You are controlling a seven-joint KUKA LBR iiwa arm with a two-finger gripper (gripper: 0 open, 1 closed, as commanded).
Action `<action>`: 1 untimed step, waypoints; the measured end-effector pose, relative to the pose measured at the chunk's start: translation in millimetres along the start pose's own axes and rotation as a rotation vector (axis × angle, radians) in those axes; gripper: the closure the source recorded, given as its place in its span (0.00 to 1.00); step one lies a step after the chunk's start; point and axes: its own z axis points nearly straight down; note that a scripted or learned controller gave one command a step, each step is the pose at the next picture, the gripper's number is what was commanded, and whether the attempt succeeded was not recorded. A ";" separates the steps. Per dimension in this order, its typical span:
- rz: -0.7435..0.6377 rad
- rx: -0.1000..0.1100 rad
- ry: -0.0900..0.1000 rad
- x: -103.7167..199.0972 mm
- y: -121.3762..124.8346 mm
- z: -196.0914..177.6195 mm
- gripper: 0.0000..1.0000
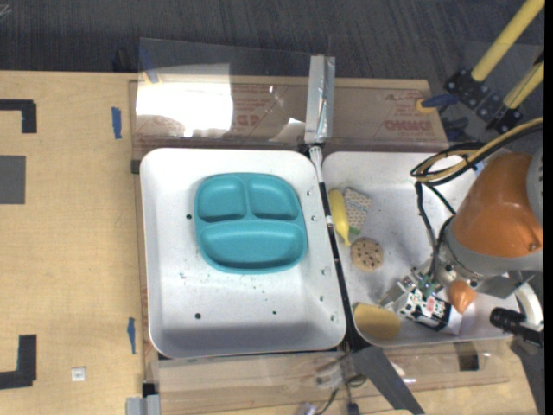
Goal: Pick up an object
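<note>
Cardboard-covered bench (60,258) fills your frame's left side, carrying two white bins. At lower right your claw (421,299) sits low in the right bin (389,180); you cannot tell how it stands. Just left lie a tan bread piece (377,320), a cookie (367,253) and a banana (338,214). A teal divided plate (251,221) rests in the left bin (173,301).

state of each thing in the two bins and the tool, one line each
teal divided plate: flat, right way up, in the left bin
banana: lying along the left wall of the right bin
cookie: flat on the right bin's floor, apart from the banana
tan piece: at the right bin's front left corner
tool: low in the right bin
</note>
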 end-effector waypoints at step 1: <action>0.001 -0.003 -0.002 -1.0 2.1 -8.5 1.00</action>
